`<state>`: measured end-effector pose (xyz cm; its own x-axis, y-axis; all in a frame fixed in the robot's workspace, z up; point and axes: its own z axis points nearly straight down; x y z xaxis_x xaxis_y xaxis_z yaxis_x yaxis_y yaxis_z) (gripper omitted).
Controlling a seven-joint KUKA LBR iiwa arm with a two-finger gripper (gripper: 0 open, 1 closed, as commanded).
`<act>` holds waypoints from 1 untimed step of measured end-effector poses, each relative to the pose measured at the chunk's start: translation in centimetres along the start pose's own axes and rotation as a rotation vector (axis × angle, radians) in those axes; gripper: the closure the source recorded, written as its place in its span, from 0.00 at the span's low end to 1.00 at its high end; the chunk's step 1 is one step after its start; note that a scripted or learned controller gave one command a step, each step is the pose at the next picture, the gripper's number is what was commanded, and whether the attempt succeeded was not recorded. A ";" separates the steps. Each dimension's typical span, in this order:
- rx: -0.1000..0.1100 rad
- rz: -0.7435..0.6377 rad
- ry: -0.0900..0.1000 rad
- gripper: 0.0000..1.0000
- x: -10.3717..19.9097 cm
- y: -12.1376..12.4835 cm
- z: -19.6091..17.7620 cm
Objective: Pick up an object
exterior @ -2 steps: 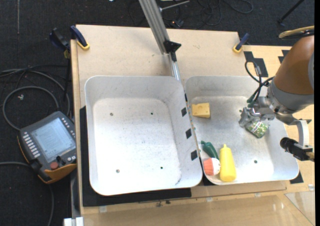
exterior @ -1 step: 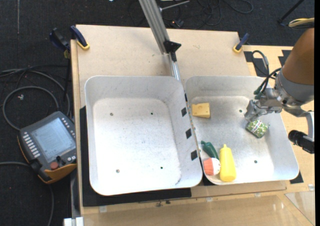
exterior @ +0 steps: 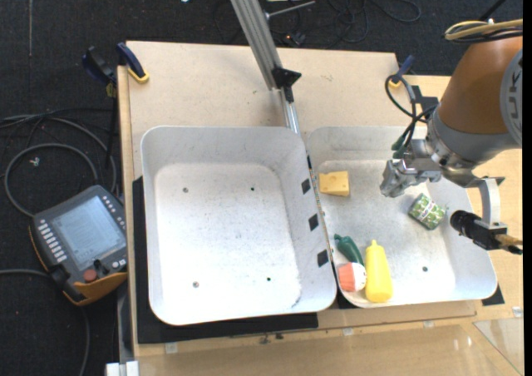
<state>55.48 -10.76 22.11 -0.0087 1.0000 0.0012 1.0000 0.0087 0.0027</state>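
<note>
A fixed camera looks down at a slant on a wooden bench (exterior: pixel 216 91) bearing two shallow white bins side by side. The left bin (exterior: pixel 166 158) fills the centre of the frame. The right bin (exterior: pixel 465 283) sits at the right and holds four objects: one pale yellow block (exterior: pixel 335 184) near its upper left, one small green-and-white patterned item (exterior: pixel 428 211) toward its right side, one yellow bottle shape (exterior: pixel 378 272) at its lower left, and one red-and-white piece with a green top (exterior: pixel 350 264) touching the bottle's left side.

The grey arm with its orange band enters from the right. Its gripper (exterior: pixel 399 180) hangs over the right bin, between the yellow block and the green-and-white item. Nothing is visible in its grasp, and how far it is open cannot be made out.

This looks like the approach step: no object is lifted yet. The next move probably calls for settling over one object, likely the nearby green-and-white item, and descending squarely.
</note>
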 end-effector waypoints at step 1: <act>0.003 0.001 0.001 1.00 4.9 0.3 0.6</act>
<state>55.74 -5.83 21.54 -0.0079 1.0000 0.0020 1.0000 0.0079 -0.0005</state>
